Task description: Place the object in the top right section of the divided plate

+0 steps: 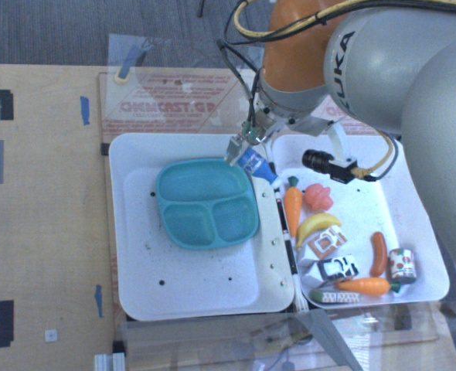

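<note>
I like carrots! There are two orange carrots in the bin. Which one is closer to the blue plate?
The carrot standing lengthwise by the left wall of the right bin, beside the banana. The other carrot lies near the bin's front edge, farther from the blue plate.

We see a robotics lab: a KUKA arm [382, 60] trailing cables over a plywood tabletop [42, 207] marked with blue tape [84, 110], two white bins [135, 292] holding toy food [292, 207].

Bright, even overhead light; soft, faint shadows under the blue plate [206, 205] and inside the white bins [135, 284]. Mild glare on the orange band [301, 33] and clear plastic sheet [174, 103]. Slightly soft throughout, small toys blurred
</note>
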Robot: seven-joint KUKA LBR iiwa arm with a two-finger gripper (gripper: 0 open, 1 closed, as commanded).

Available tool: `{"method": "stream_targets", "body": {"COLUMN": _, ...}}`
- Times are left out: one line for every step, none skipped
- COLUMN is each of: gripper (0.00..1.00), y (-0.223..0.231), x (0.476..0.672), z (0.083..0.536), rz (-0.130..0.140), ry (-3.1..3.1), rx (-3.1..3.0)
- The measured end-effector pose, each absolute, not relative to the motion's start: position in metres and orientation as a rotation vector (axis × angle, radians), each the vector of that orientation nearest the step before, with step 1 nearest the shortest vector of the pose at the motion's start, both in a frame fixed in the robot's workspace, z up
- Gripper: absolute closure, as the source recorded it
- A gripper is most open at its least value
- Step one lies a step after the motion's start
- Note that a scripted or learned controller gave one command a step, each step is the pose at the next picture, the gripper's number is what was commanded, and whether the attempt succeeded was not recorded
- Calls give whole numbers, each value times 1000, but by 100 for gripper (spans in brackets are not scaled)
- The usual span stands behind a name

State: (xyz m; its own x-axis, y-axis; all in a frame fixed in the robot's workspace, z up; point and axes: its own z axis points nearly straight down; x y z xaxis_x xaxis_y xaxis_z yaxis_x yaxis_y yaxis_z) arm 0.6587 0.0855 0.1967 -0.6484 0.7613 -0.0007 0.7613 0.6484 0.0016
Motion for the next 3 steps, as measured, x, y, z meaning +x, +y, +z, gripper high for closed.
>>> {"method": "stream_targets", "body": {"gripper": 100, "y": 118, "x": 656, "z": 283, "rz": 4, "ry": 2917, "rx": 1151}}
{"method": "stream_targets", "body": {"gripper": 100, "y": 71, "x": 649, "z": 266, "rz": 2, "ry": 3050, "rx": 744}}
{"method": "stream_targets", "body": {"gripper": 100, "y": 103, "x": 638, "z": 221, "rz": 3, "ry": 3108, "rx": 440}}
